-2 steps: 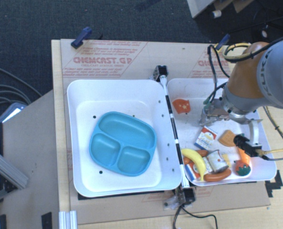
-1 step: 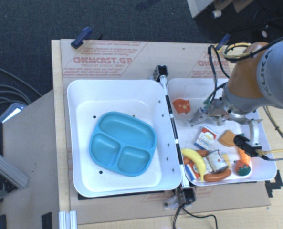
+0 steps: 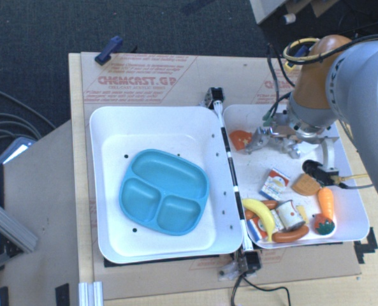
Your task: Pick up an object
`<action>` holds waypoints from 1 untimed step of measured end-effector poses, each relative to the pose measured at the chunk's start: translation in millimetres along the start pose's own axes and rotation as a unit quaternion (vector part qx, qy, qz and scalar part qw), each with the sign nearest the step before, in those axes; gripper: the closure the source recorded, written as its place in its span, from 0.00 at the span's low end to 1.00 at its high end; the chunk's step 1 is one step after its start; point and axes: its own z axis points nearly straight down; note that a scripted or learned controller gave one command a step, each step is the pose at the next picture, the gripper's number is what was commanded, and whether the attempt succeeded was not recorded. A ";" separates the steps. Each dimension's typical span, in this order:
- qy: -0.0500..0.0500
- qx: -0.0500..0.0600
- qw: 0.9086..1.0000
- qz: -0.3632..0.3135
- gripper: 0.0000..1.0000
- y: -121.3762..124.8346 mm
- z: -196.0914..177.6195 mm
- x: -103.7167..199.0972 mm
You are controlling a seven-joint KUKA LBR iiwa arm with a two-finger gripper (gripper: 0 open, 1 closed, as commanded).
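Two-finger gripper, fingers spread, upper right of frame: closure may miss the small orange-red plastic piece (beside it, ungripped).

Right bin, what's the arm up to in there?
The KUKA arm reaches in from the right, its pincer low over the far part of the right bin, beside an orange-red item. Nothing is visibly held. A banana, carrot, sausage and small carton lie toward the near end. The left bin holds a blue divided tray.
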 end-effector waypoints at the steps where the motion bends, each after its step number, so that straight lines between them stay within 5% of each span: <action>1: 0.000 -0.012 1.000 0.002 0.00 -42.2 0.8 12.2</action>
